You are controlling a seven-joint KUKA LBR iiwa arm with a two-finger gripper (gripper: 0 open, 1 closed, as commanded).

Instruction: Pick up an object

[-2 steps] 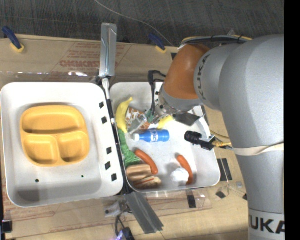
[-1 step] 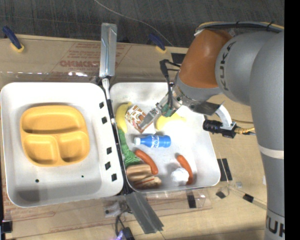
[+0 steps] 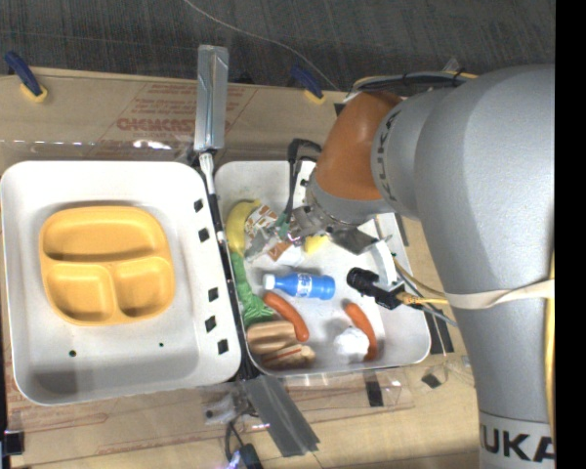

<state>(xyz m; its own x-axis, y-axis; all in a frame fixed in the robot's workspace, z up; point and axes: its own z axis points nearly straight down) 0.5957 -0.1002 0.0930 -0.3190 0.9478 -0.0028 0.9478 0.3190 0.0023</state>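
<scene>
The left bin (image 3: 20, 262) held a yellow tray (image 3: 105, 262). The right bin (image 3: 410, 335) held a bottle (image 3: 301, 284), sausages (image 3: 287, 316), banana (image 3: 238, 225). The pincer's (image 3: 295, 231) state: cannot tell.

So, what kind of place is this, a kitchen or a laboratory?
Most likely a robot test laboratory, not a kitchen. A big grey arm reaches over two white bins, the food looks like toys, and cardboard is clamped on the bench.
</scene>
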